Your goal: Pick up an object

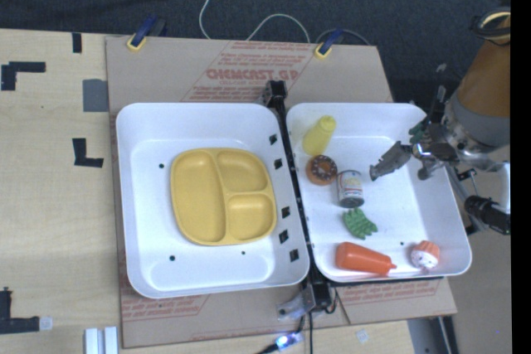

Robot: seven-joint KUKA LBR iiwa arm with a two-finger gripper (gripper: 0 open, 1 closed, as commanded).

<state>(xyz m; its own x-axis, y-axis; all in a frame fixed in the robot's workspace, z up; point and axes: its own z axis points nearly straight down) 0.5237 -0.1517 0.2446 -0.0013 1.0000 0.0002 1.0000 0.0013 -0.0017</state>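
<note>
The right bin [431,203] holds a yellow cup [319,134], a brown donut [321,169], a small silver can [350,188], a green leafy piece [359,222], an orange carrot [362,259] and a small white-and-orange toy [425,255]. My gripper [402,168] hangs over the upper right part of this bin, to the right of the can and apart from it. Its two dark fingers are spread open with nothing between them. The grey arm with its orange band [489,79] comes in from the right edge.
The left bin [137,137] holds a yellow divided plate [224,195]. A black divider [286,170] runs between the bins. Both bins rest on a cardboard sheet [241,70] held by clamps at the back. White bin floor lies bare under the gripper.
</note>
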